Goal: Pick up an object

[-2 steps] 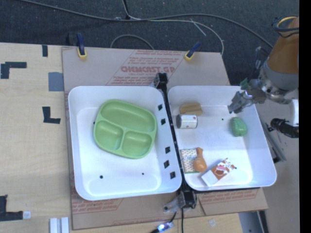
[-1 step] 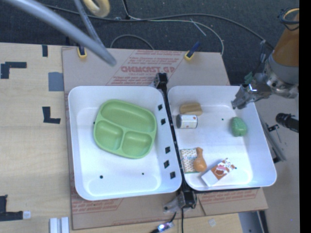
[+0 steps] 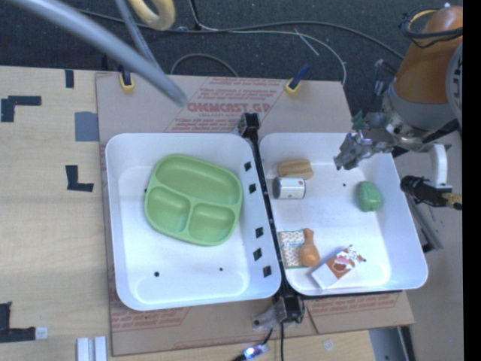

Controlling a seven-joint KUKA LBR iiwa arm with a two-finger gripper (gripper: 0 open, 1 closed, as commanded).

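My gripper (image 3: 349, 153) hangs over the far right part of the right bin (image 3: 398, 224), with nothing visible between its fingers. Below and to its right lies a green rounded object (image 3: 369, 196). To its left sit a tan bread-like roll (image 3: 294, 168) and a small white and dark cylinder (image 3: 289, 189). Near the bin's front lie an orange toy piece (image 3: 307, 251), a patterned card (image 3: 290, 242) and a white box with a red print (image 3: 338, 266).
The left bin (image 3: 128, 232) holds a green divided plate (image 3: 194, 199). A black divider (image 3: 259, 201) runs between the bins. The arm's body (image 3: 428, 59) with its orange band stands at the right. A grey pole (image 3: 90, 28) crosses the upper left.
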